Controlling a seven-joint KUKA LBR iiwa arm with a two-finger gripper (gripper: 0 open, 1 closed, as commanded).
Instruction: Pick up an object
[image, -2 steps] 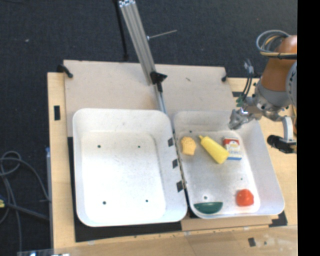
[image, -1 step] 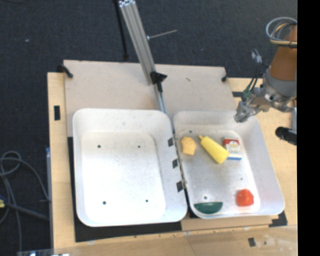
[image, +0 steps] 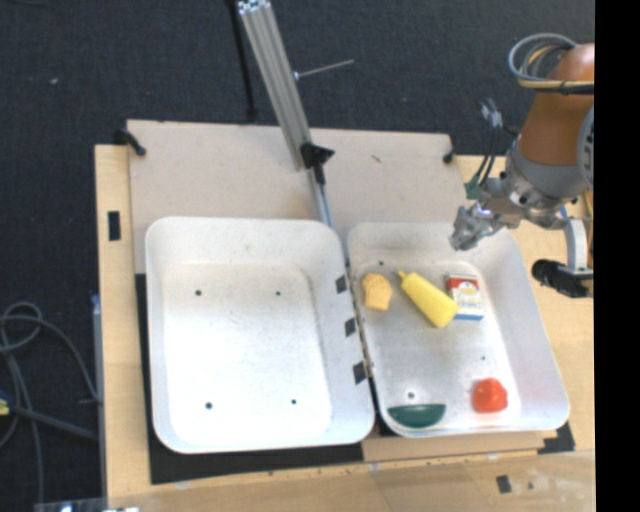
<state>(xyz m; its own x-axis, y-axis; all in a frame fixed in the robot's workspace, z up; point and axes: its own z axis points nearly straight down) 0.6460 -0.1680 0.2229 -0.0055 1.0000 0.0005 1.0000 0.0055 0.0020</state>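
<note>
A dark green bowl (image: 417, 413) lies at the front edge of the right bin (image: 535, 350), with a red ball (image: 489, 395) beside it. Farther back lie a tan lump (image: 376, 291), a yellow bottle (image: 428, 298) and a small red-and-white box (image: 465, 297). The end effector (image: 466, 230) hangs over the bin's back rim, holding nothing; I cannot tell how it is set. The left bin (image: 160, 330) shares the surface (image: 215, 170).

The end effector (image: 468, 236) hangs over the right bin's (image: 530, 330) far rim, above a yellow bottle (image: 428, 298), carton (image: 465, 297) and red ball (image: 489, 395).
</note>
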